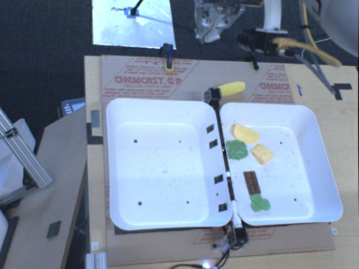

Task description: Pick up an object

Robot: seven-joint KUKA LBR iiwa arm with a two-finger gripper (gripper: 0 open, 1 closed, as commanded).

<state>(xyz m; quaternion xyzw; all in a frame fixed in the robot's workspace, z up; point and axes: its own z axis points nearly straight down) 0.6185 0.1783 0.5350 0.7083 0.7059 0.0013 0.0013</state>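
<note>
Gripper: the gripper hangs at the top of the view, above the far edge of the bench and well clear of both bins; nothing lies between its fingers; whether they are spread or closed cannot be told from this angle
Arm: the grey arm enters from the upper right, with yellow cables trailing beside it
Right bin: the right bin holds five small things, all gathered in its left half
Yellow pieces: a rounded yellow piece lies near the far left of that bin; a yellow block lies just beside it, nearer the camera and to the right
Green pieces: a green piece lies just beside the rounded yellow piece, close to the divider; a smaller green piece lies near the front wall
Brown bar: a brown bar lies between the two green pieces, its near end touching the smaller one
Left bin: the left bin sits just beside the right one, their inner rims touching
Behind the bins: a yellow-handled tool rests on the bench board just behind the seam
</note>
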